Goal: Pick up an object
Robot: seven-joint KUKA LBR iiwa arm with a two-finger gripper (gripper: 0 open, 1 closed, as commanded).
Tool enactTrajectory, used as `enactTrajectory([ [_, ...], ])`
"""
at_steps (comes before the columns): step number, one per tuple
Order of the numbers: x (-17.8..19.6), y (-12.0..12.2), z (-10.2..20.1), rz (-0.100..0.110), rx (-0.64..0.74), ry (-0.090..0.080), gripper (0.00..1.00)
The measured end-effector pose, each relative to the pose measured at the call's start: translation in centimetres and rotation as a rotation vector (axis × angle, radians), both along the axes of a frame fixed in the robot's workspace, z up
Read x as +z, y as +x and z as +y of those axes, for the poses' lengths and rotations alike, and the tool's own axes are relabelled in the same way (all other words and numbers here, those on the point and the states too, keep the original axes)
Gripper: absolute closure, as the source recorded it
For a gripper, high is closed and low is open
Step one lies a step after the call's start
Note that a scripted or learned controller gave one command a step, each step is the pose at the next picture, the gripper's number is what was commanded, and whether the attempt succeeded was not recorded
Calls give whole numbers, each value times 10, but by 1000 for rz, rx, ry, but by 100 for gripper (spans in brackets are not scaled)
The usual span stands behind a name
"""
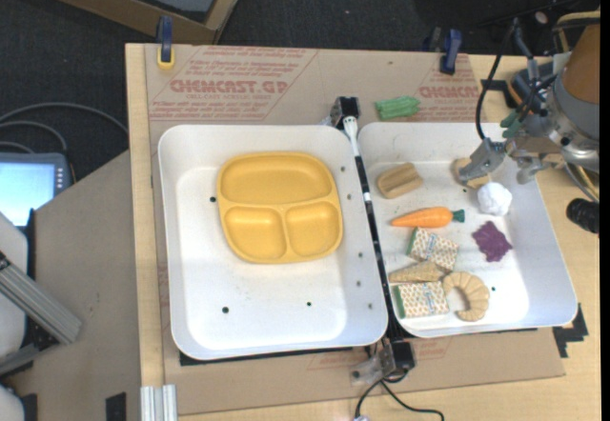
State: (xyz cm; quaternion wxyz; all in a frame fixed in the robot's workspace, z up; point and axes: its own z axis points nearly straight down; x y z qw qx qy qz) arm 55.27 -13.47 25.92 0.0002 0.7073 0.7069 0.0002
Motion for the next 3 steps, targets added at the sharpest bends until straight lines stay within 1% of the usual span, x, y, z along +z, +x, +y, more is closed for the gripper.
enactTrajectory([
  [1, -174, 50, -16, 10, 2, 2, 0],
  [2, -176, 100, 17, 5, 4, -1, 0],
  [3, -175, 27, -7, 8, -3, 1, 0],
])
